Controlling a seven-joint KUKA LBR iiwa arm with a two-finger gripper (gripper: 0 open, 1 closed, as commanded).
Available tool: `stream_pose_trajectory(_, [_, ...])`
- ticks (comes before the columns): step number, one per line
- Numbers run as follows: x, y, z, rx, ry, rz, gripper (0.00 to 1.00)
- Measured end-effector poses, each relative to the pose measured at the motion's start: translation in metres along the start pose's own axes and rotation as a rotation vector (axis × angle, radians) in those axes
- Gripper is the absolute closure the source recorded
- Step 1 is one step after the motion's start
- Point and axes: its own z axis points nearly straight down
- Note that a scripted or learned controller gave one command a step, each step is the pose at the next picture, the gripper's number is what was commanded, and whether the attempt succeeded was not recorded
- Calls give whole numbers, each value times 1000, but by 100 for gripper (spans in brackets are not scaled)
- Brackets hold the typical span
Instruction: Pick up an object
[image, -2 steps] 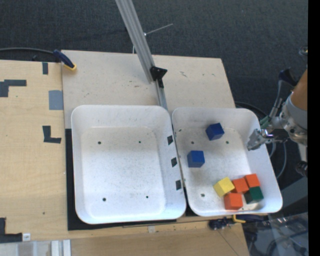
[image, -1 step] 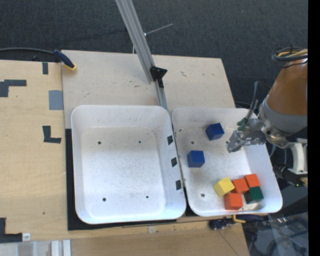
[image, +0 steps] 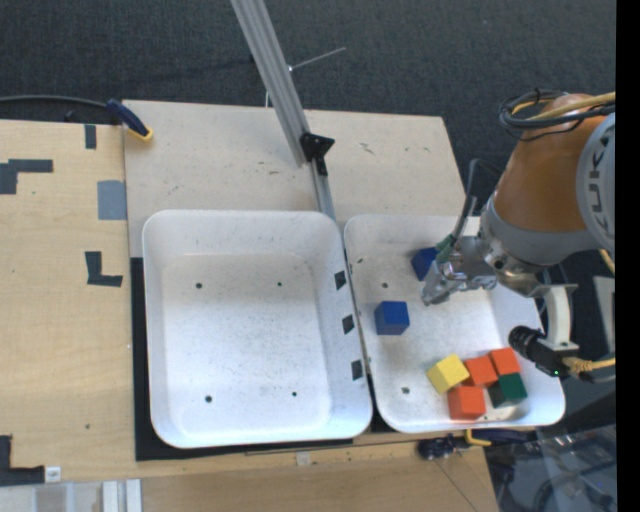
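Note:
My gripper (image: 440, 289) hangs over the right bin (image: 400, 395), between two blue blocks. One blue block (image: 424, 262) lies just up and left of the gripper, partly hidden by it. The other blue cube (image: 392, 317) sits a little down and left of the gripper, apart from it. Near the bin's front right corner is a cluster: a yellow cube (image: 449, 373), an orange block (image: 466, 401), two more orange blocks (image: 492, 366) and a dark green cube (image: 511, 388).
The left bin (image: 250, 330) stands beside the right one, sharing a raised divider (image: 348, 300). A slanted metal pole (image: 285, 90) crosses above the bench behind the bins. The grey and orange arm (image: 550, 190) covers the right bin's far right side.

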Motion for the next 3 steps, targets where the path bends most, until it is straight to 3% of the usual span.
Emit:
stream_pose_trajectory(1, [60, 2, 9, 2, -1, 0, 100])
stream_pose_trajectory(3, [160, -23, 19, 1, -1, 0, 100])
